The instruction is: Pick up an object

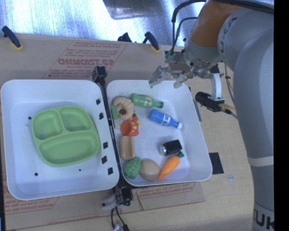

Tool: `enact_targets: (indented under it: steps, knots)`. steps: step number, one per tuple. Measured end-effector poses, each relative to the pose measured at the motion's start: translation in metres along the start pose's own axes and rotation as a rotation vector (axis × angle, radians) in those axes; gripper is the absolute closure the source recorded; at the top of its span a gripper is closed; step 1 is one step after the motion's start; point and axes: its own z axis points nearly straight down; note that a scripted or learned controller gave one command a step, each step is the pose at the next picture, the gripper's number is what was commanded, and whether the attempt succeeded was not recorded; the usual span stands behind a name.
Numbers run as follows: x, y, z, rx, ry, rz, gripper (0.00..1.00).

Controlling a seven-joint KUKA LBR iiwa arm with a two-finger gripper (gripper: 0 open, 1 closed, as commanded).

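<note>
Grey metal gripper [167, 77] hangs over the right bin's [195, 124] far rim, around 12 o'clock from the toys, fingers spread apart with nothing between them. Orange band on the arm [241, 42] sits just behind it.

Closest toy is the green bottle [146, 101], lying flat, long axis roughly 9-to-3 with the cap toward 3. Just past it at 4 o'clock is the blue bottle [164, 119], also flat, cap pointing to about 4. A donut [124, 107] lies at 9 o'clock from the green one. Below that: a red piece [130, 127], a hot dog bun [127, 147], broccoli [132, 167], a beige potato-looking lump [149, 169], a carrot [169, 167] tilted with its tip toward 7, and a black can [172, 147] on its side.

Left bin [19, 100] holds a green divided plate [65, 134]. Both bins rest on cardboard [48, 57] with red print, "CHEMCAST GP" I think, smaller lines too blurry. Blue clamps [12, 37] pin the far edge, shiny ribbed floor [48, 8] behind.
</note>
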Motion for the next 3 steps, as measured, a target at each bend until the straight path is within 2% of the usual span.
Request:
enact_targets:
  steps: [1, 2, 3]
  knots:
    - [0.017, -0.035, 0.114, -0.007, -0.003, -0.001, 0.0]
    - [-0.01, -0.071, 0.13, -0.026, 0.001, -0.007, 0.0]
    - [-0.014, -0.072, 0.12, -0.022, -0.005, -0.008, 1.0]
